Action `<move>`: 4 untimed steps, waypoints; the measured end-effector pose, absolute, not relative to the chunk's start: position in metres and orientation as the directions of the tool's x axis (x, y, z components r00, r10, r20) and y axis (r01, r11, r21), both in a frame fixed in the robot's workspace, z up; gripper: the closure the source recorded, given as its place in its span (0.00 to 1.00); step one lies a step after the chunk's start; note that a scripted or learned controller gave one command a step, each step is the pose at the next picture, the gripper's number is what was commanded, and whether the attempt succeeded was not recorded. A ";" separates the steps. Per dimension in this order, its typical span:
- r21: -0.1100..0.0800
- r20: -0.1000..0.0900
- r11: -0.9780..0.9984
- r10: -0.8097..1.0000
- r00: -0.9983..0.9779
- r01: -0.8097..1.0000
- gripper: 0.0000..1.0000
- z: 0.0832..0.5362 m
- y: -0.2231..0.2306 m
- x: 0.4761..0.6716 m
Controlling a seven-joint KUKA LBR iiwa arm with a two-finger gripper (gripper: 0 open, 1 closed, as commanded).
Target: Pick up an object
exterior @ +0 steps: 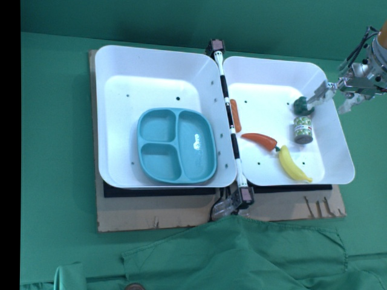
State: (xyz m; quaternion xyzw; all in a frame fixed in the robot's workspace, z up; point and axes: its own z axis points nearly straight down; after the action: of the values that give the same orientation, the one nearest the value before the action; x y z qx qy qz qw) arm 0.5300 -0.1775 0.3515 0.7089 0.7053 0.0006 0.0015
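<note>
My gripper [331, 101] hangs over the right rim of the right bin [275, 71] and stands open. One of its fingers [319, 93] reaches down to a small dark green round object [300, 106], and the other finger sits outside the rim. Nothing is between the fingers. Just below the green object stands a small can with a green label [303, 129]. A yellow banana [294, 165] lies at the bin's front. A red chili pepper [260, 139] lies mid-bin, and an orange carrot [235, 115] rests against the left wall.
The left bin [121, 71] holds a teal divided plate [176, 144]. A black-and-white rod [228, 113] runs along the seam between the bins. Both bins sit on a cardboard sheet [151, 219] over green cloth.
</note>
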 end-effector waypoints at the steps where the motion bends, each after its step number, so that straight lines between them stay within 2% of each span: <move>1: 0.007 -0.004 -0.004 1.000 0.004 1.000 0.00 0.190 -0.172 0.511; 2: 0.015 -0.009 -0.008 1.000 0.008 1.000 1.00 0.203 -0.174 0.512; 3: 0.005 -0.003 -0.004 1.000 0.004 1.000 1.00 0.247 -0.187 0.516; 4: 0.005 -0.004 -0.004 1.000 0.004 1.000 1.00 0.363 -0.188 0.487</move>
State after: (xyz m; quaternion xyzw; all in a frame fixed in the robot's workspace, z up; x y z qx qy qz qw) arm 0.4872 -0.1877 0.3627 0.7086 0.7057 0.0004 0.0029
